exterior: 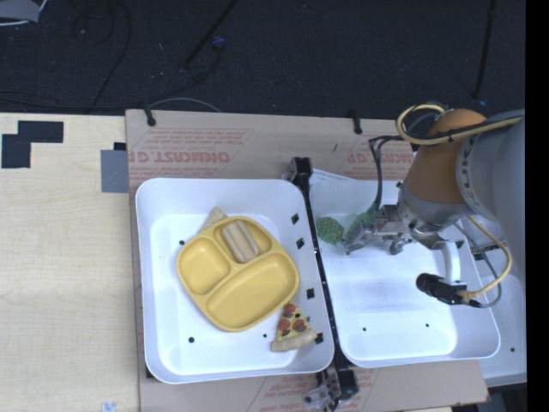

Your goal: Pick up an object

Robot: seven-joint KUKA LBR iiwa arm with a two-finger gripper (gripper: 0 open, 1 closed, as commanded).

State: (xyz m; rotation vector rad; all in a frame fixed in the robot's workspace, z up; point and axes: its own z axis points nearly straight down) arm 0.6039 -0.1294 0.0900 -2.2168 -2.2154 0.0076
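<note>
Two white bins sit side by side on a light wooden surface (60,273), with a sheet of brown cardboard (223,144) under them.

The left bin (159,316) holds a yellow plate (238,273) with three parts. The plate lies flat near the middle of the bin. A small tan hot dog (240,242) rests in the plate's top part. The other two parts of the plate look bare. A pale corner of something pokes out from under the plate's top edge, but it is too hidden to name. A toy pizza slice (292,329) lies on the bin floor just beside the plate's lower right edge, close to the wall between the bins.

The right bin (403,333) holds a green leafy toy (330,228) that looks like broccoli. It lies in the top left part of that bin, near the wall between the bins.

The grey arm with its orange band (437,166) comes in from the right and leans over the top of the right bin. Yellow and black cables loop around it. The hand (360,234) points left and sits low in the bin, just to the right of the green toy. A bit of green shows right by the fingers. The fingers are small and dark here, so I cannot tell if they are open or closed, or if they touch the toy.
</note>
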